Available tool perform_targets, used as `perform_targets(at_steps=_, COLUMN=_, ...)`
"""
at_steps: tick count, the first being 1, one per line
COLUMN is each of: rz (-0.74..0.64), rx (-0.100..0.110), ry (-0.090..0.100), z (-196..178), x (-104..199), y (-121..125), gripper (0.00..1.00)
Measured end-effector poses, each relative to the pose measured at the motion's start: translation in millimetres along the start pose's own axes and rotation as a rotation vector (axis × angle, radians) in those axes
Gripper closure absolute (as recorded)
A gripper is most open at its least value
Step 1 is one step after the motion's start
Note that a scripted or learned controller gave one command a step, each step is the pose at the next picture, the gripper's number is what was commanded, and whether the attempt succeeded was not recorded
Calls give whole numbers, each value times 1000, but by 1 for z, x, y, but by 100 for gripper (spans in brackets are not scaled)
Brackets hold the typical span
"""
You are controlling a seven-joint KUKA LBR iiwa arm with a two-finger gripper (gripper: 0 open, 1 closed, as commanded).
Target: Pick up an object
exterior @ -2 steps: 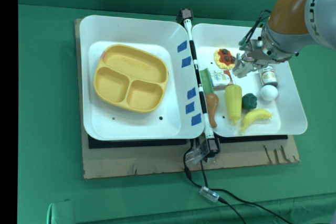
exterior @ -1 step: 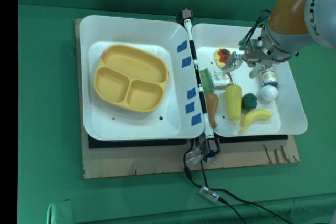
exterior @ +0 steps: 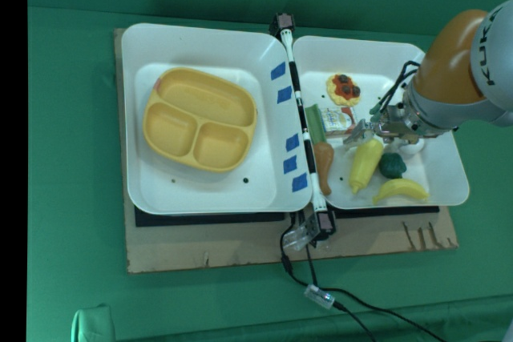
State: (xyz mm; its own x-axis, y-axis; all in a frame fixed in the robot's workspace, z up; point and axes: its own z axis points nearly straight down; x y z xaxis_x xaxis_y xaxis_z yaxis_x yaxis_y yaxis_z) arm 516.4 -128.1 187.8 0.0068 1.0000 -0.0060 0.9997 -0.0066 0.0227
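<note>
Yellow is what catches the eye first — a divided yellow tray with three compartments lies in the left bin, well off to the left of the pincer, and more yellow sits right under the arm. The grey arm with its orange band reaches in from the right and hangs low over the right bin, its pincer down among the toy food. Whether the pincer is open or closed I cannot tell from where I stand; the metal parts blur together and nothing can be seen clearly gripped. Just below the pincer, touching or nearly so, a yellow squash-like piece lies slanted, its upper end tucked beneath the tool. To the right of that piece sits a dark green lump, and below the lump a banana curves along the bin's near wall. Left of the pincer a small carton with a green side lies flat, and lower left of it an orange carrot-like piece lies lengthwise beside the divider between the bins. Above and a little left of the pincer rests a small round tart topped with red and dark berries. Blue tape squares mark the left bin's inner wall — well to the pincer's left. Both bins stand on a cardboard sheet over green cloth.
</note>
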Motion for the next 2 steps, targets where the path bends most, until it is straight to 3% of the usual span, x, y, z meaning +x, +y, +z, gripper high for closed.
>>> perform_targets(at_steps=1, rz=9, rx=-15, ry=-8, z=-15, x=-5, y=3, gripper=100)
perform_targets(at_steps=2, rz=16, rx=-27, ry=-13, z=-29, x=-8, y=5, gripper=100)
